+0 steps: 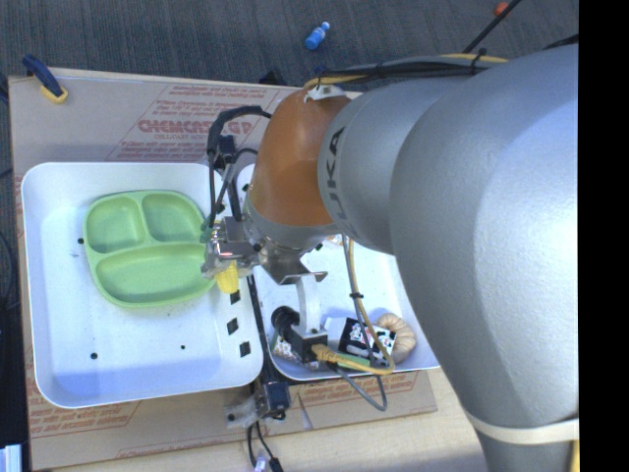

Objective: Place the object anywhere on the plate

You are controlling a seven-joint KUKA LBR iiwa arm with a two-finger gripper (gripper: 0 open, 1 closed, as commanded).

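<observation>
A green three-compartment plate [147, 249] is seen lying in the left white bin [59, 362], toward its 12 o'clock half. At the plate's 3 o'clock edge, over the divide between the bins, the end effector [224, 254] is found below the orange wrist band [290, 170]; its state cannot be told. A small yellow object [228, 278] is seen just under it, beside the plate's rim and not on the plate. In the right white bin [413, 357], at 5 o'clock from the wrist, a beige coiled item [398, 332] and a black-and-white tagged piece [356, 337] are lying. The worktop [147, 116] is covered with printed cardboard.
</observation>
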